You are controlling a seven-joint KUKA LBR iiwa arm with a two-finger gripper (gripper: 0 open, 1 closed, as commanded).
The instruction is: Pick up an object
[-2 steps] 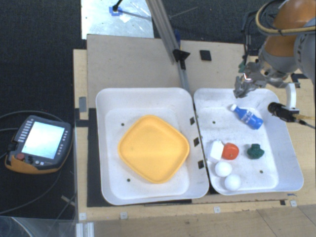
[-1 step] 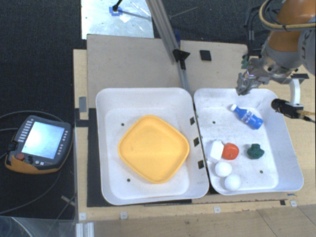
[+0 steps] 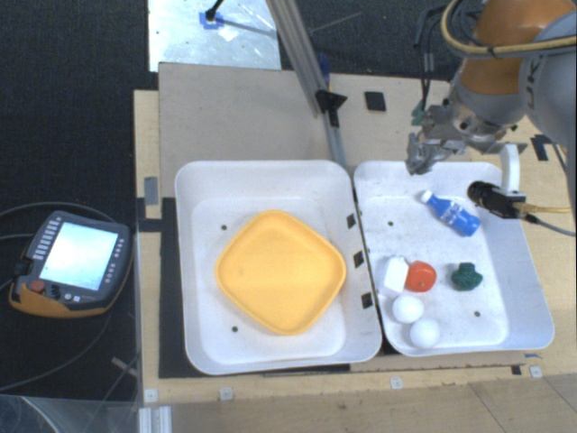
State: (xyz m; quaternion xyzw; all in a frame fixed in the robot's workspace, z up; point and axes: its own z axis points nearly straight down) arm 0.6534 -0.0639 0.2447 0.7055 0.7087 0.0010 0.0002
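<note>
**Arm above the right bin, objects lying below**

The worktop [image 3: 243, 106] carries two white bins side by side. The left bin [image 3: 194, 242] holds one large yellow plate [image 3: 280, 271], square with round corners, which lies flat in the middle. The right bin [image 3: 527, 296] holds several small objects.

The grey arm [image 3: 509, 43] with its orange band reaches in from the right, and its hand [image 3: 422, 159] hangs over the far left corner of the right bin. I cannot tell from this view how the hand is set, and no object is visible in it.

A blue bottle [image 3: 453, 213] with a white cap lies on its side, near the hand but apart from it. Nearer to the front edge are a dark green piece [image 3: 465, 277], a red object [image 3: 420, 277] touching a white block [image 3: 395, 273], and two white balls [image 3: 407, 308] [image 3: 424, 333] just beside each other. On the floor at the left lies a control pendant [image 3: 72, 262] with a bright screen.
</note>
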